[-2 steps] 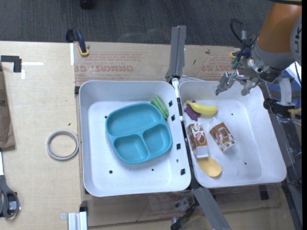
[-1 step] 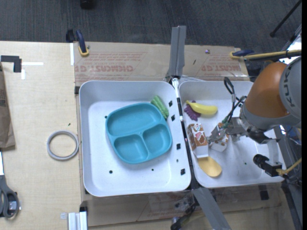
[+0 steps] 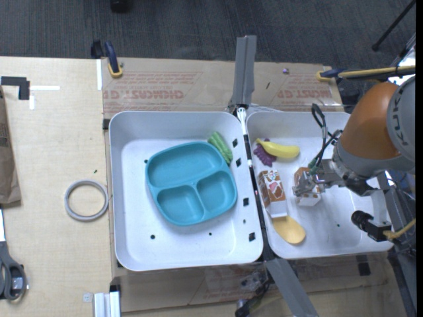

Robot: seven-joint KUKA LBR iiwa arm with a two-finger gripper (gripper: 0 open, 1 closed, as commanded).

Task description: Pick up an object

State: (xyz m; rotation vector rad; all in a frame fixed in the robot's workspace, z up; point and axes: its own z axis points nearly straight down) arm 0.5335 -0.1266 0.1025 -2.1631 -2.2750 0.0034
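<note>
The gripper hangs low in the right bin, its metal tip at a small orange-brown object that sits near the bin's middle; whether that piece lies between the jaws or merely beside them I cannot tell, and their opening is hidden at this slant. To do the step well, I judge the arm should settle straight down over 1 target, centred on it, and close only once the piece is squarely framed, since the neighbours crowd in from the left: a flat printed packet lies just beside it, a yellow banana rests toward the bin's far end on a purple item, and a rounded yellow piece sits at the packet's near end. A slow vertical lift would show at once whether anything came up. The small object looks blocky and mottled, probably rigid. The packet is thin and rectangular with a glossy face, likely to slip; the banana is smooth and curved, plastic-looking. In the left bin a turquoise tray with 3 compartments lies tilted across the floor, smooth and matte, with a ridged green object touching its far corner. Both bins are shallow, white and hard-walled with rounded corners. On the bench to the left lies a pale ring.
</note>
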